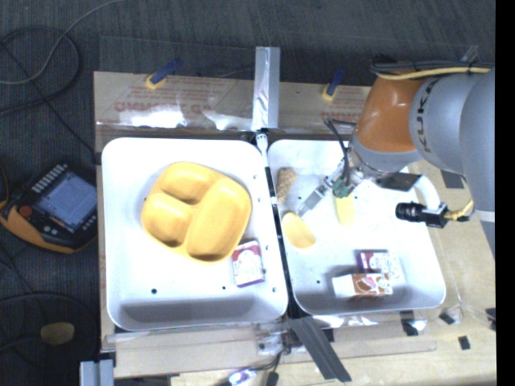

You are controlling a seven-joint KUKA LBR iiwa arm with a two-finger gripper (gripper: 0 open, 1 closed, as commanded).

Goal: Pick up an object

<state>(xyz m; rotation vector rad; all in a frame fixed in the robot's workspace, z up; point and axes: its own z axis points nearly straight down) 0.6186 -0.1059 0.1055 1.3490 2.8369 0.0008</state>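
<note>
Leftmost, well away from the pincer and off the bench, a handheld controller (58, 207) with a blue screen lies on the dark floor. Next comes the left bin (121, 296), also well to the pincer's left; it holds a large yellow lumpy tray-like piece (195, 210) near its centre and a small carton (249, 264) with a dark red picture on it, lying against that piece's lower right edge, close to the wall between the bins.

Across that wall, the right bin (426, 284) holds the rest. A brownish speckled lump (286, 181) sits at its upper left, to the left of the pincer. Below that, a pale yellow rounded piece (298, 232) lies left of and below the pincer, near it but apart.

The pincer (322, 193) hangs low over the upper middle of the right bin, its slim grey end slanting down to the left. Whether it is open or closed cannot be told; nothing is seen gripped in it. Just to its right, a pale yellow stick-shaped piece (345, 208) stands close beside the wrist. Below and to the right, two small cartons (370, 275) with red pictures lie touching each other, well apart from the pincer. The grey arm (459, 127) with its orange band enters from the right.
</note>
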